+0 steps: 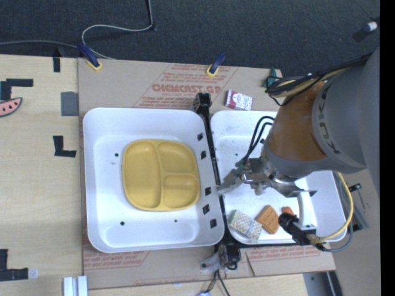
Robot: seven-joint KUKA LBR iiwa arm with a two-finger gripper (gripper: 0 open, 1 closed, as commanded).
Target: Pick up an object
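The arm reaches in from the right and hangs low over the right bin (237, 128), its pincer (244, 176) near the bin's left wall, presumably to search there. I cannot tell the pincer's state. Likely targets lie at the bin's lower edge: a patterned packet (245, 223), a tan cracker-like piece (268, 219) and a small orange item (287, 211). The left bin (102, 184) holds a yellow divided tray (162, 174).

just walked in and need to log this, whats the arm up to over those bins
The KUKA arm reaches in over the right bin, its gripper low near the divider between the bins. Nothing shows between its fingers. Small objects lie at that bin's front: a patterned packet, a tan cracker-like piece and a small orange item. The left bin holds a yellow divided plate.
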